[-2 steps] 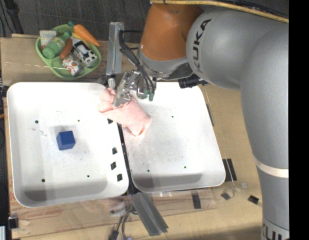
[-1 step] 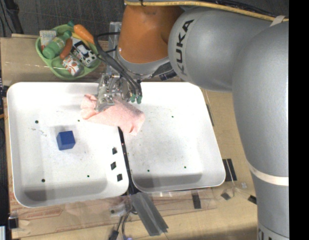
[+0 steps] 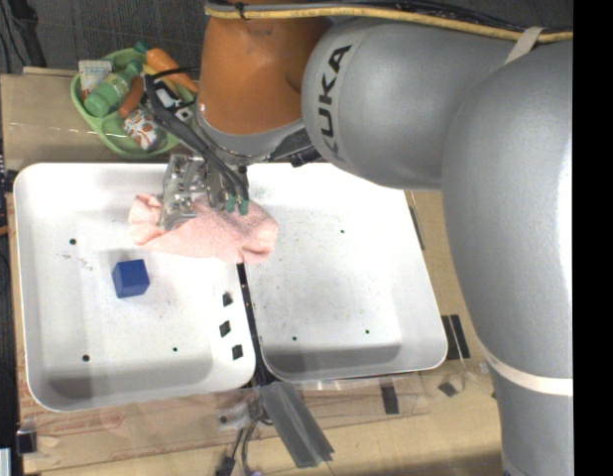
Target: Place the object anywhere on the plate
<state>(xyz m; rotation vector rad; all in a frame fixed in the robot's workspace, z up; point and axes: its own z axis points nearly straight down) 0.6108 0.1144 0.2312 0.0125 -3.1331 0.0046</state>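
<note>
The arm fills the right and top of frame. Its gripper is down on the pink cloth, upper centre; finger state can't be told. No plate identifiable, so next comes lift and search. Blue cube sits lower left.

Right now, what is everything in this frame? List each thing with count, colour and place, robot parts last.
Cloth: one, pink, crumpled at the far right of the left bin, lapping onto the divide between bins.
Cube: one, blue, left bin, nearer and left of the cloth, apart from it.
Bins: two, white, shallow, side by side on the bench.
Bowl: one, green, holding mixed small items, beyond the left bin.
Arm: one, grey with an orange band, reaching in from the right.
Gripper: one, over the cloth's far edge.
</note>
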